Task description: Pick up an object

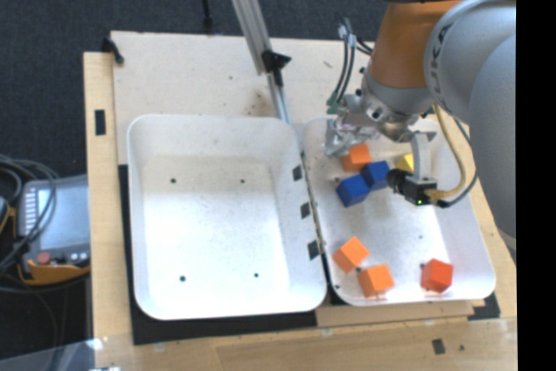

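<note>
Under gripper (346, 137), grip state unclear: small orange block (356, 156) beside blue blocks (352, 190).

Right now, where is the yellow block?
The yellow block lies in the right bin, near its far end, just right of a blue block and partly hidden under the arm's wrist.

Two bins sat side by side on the bench (200, 74), the left bin (217, 213) touching the right bin (460, 230) along their shared edge. In the right bin, a block (356, 156) lay near the far edge under the gripper (347, 135), with two blocks (352, 190) (376, 173) just beside it and another (404, 162) to their right. Three blocks (352, 253) (376, 279) (436, 274) lay along the near edge. A pole (248, 13) rose behind the bins.
</note>
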You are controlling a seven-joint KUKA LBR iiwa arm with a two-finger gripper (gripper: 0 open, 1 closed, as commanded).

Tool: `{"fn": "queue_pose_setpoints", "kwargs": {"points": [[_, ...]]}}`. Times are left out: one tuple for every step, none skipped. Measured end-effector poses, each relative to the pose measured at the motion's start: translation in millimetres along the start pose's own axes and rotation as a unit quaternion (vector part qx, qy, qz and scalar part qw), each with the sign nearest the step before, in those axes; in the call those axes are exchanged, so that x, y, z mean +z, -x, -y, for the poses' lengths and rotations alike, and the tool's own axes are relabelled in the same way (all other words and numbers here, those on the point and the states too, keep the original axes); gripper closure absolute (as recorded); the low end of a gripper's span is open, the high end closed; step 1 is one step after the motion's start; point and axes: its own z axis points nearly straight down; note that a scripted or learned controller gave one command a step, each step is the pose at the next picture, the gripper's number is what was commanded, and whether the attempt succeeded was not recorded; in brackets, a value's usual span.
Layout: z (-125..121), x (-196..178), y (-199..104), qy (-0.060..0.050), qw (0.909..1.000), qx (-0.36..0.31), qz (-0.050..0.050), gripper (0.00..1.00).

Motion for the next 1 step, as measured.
{"fn": "queue_pose_setpoints", "kwargs": {"points": [[-14.5, 5.2, -50.4, 0.0, 1.0, 0.001, 0.0, 1.0]]}}
